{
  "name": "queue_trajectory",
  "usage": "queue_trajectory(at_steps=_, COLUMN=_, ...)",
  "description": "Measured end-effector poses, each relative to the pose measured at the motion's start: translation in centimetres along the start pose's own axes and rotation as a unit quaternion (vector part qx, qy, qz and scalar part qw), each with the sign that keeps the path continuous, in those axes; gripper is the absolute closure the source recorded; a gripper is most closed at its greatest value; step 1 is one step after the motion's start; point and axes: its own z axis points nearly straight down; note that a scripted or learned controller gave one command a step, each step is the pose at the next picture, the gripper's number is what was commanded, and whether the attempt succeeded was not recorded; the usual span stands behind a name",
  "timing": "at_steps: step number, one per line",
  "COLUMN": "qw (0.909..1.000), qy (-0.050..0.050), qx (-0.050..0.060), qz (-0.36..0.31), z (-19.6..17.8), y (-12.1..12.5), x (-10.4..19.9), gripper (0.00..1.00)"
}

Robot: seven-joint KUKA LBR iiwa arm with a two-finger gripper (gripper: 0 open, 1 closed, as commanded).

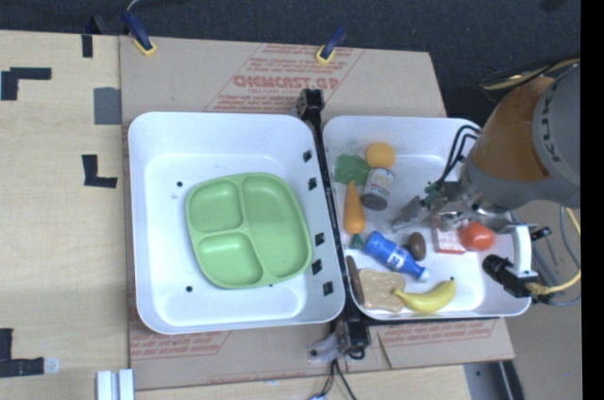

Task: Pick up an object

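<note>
Plastic toy food fills my right bin [469, 126], and I count about ten pieces. One blue bottle [394, 256] lies tilted near the middle, with one brown oval piece [416, 246] just beside it. One banana [427, 297] curves along the near wall, touching one slice of toast [377, 290]. One carrot [353, 209] lies lengthwise by the divider, one green piece [350, 168] above it. One orange ball [380, 153] sits next to one small can [377, 190]. One red tomato [478, 237] rests against one white and red packet [447, 241].

My gripper [429, 205] hangs low over the bin's middle, near the can and above the bottle and brown piece. I see nothing between its fingers, though whether they are spread or closed I cannot tell. The grey arm [557, 139] reaches in from the right, its orange band [514, 139] over the bin's right rim.

One green divided plate [247, 229], with three compartments, sits alone in the left bin [151, 200]. Both bins rest on a cardboard sheet [217, 73].
</note>
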Motion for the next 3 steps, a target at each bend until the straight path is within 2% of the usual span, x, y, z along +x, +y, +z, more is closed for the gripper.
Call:
queue_trajectory(at_steps=1, qw=1.0, qy=0.001, qx=0.005, qz=0.0, z=0.1, y=5.6, x=6.4, gripper=0.0)
queue_trajectory(at_steps=2, qw=1.0, qy=0.0, qx=0.005, qz=0.0, z=2.3, y=13.7, x=5.9, gripper=0.0)
queue_trajectory(at_steps=3, qw=1.0, qy=-0.001, qx=0.005, qz=-0.001, z=1.2, y=13.7, x=5.8, gripper=1.0)
